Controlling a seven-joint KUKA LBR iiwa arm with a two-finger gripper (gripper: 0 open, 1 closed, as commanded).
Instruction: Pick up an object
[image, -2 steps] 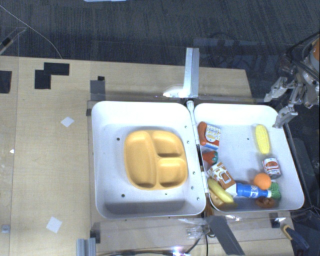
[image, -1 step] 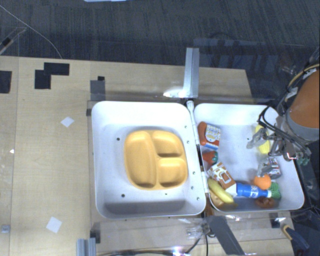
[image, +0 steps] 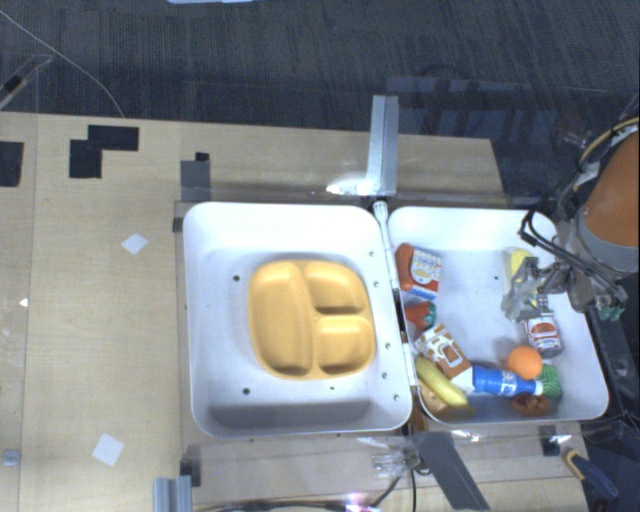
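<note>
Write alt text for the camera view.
The grey arm's two-finger gripper hangs over the right white bin, above small groceries including a yellow banana and an orange ball. The left white bin holds a yellow divided tray.

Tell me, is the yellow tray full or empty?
Empty. The yellow tray lies in the left bin, and all three of its compartments show bare yellow plastic.
</note>
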